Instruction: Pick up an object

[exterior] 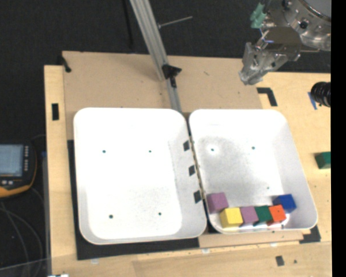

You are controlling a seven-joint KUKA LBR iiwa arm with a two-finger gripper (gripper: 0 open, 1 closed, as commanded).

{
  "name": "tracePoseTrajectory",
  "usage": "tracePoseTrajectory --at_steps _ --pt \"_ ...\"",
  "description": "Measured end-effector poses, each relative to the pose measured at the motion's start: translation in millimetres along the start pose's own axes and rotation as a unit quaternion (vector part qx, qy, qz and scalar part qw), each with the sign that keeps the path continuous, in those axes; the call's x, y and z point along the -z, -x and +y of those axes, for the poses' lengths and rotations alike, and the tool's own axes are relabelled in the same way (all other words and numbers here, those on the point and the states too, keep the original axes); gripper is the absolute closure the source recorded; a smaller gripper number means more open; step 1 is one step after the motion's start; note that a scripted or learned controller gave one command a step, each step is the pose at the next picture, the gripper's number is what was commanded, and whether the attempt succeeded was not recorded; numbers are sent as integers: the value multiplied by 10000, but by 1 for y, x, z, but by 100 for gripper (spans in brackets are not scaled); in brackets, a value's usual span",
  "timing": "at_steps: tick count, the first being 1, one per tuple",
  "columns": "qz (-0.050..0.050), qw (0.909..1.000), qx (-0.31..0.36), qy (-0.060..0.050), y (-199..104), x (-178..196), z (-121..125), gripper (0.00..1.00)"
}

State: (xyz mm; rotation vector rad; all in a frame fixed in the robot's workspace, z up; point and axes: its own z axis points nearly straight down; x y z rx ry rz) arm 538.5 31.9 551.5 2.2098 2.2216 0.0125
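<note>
The end effector (255, 74) hangs above the bench (219, 82) beyond the far edge of the right bin (248, 154), well apart from the blocks; whether it is released or clenched cannot be told, and nothing shows in it. The blocks sit clustered along the right bin's near wall: a purple block (217, 201) at the left of the group, a yellow block (231, 217) just in front of it, then a second purple block (249, 214), a green block (262, 214), an orange block (276, 214) and a blue block (285, 202) toward the near right corner. The left bin (130, 172) lies just beside the right one. A green object (323, 160) rests on the bench to the right of the bins.
</note>
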Motion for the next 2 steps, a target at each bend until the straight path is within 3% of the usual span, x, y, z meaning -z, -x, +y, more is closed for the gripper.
tracePoseTrajectory --at_steps 1,2 --pt "-5 10000 25 -55 0 -7 4 100" --pt "-8 10000 2 -89 -25 -111 -9 100"
